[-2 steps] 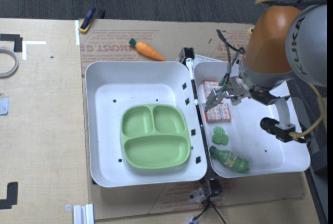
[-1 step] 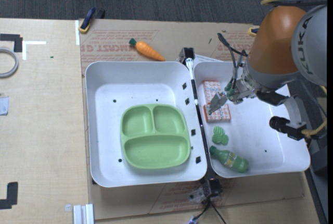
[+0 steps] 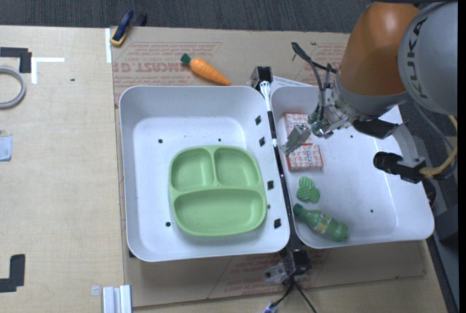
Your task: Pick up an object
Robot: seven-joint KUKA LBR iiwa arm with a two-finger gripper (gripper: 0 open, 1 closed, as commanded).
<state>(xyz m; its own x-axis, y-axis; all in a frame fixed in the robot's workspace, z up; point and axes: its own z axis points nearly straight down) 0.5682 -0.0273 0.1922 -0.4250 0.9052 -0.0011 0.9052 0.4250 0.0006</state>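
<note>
- The grey arm with its orange band reaches in from the right, and its two-finger gripper (image 3: 300,137) hangs over the far left part of the right-hand white bin (image 3: 378,224).
- I cannot tell its state.
- A pink and white rectangular carton (image 3: 303,151) lies under the gripper, near that bin's left wall, its long axis running from far edge to near edge.
- A small green ridged toy (image 3: 309,191) sits just nearer than the carton.
- A green plastic bottle (image 3: 321,224) lies on its side by the bin's near left corner, long axis slanting left-far to right-near.
- A green three-compartment plate (image 3: 217,191) rests in the left-hand white bin (image 3: 145,122).
- An orange toy carrot (image 3: 206,69) lies on the bench beyond the left bin.
</note>
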